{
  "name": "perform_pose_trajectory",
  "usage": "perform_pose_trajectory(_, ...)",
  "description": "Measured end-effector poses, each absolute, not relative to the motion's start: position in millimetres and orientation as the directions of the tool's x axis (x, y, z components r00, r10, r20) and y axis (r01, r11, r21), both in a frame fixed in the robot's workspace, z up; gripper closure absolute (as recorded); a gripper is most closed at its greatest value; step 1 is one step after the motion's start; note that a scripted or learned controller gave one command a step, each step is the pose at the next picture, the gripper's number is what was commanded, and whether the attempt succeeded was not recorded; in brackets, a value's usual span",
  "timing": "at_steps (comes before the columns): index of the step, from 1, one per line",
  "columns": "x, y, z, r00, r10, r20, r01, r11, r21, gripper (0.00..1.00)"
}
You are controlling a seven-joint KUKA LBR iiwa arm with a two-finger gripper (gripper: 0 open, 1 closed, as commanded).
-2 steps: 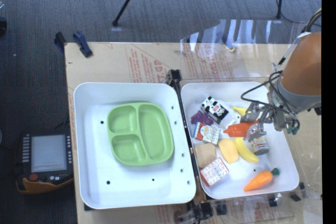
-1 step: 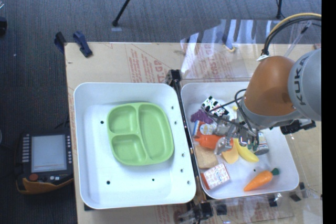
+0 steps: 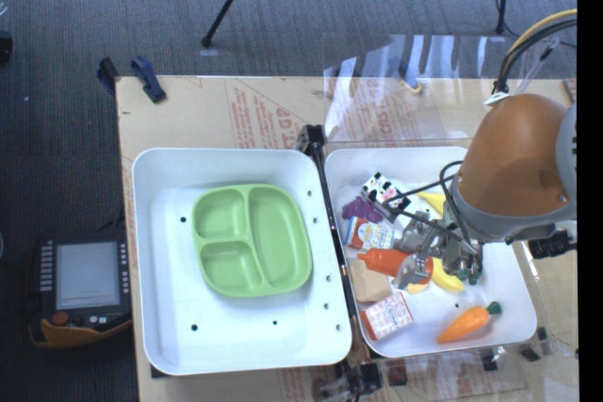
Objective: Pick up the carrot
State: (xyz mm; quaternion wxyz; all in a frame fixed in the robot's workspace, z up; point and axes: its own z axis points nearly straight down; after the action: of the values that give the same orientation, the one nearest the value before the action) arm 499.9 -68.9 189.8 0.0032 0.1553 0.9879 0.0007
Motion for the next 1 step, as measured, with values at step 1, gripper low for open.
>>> perform_pose_trajectory(1,475.7,-62.2,186.2,-0.922,0.387,0.004,0.387,0.922,0.000,1.00)
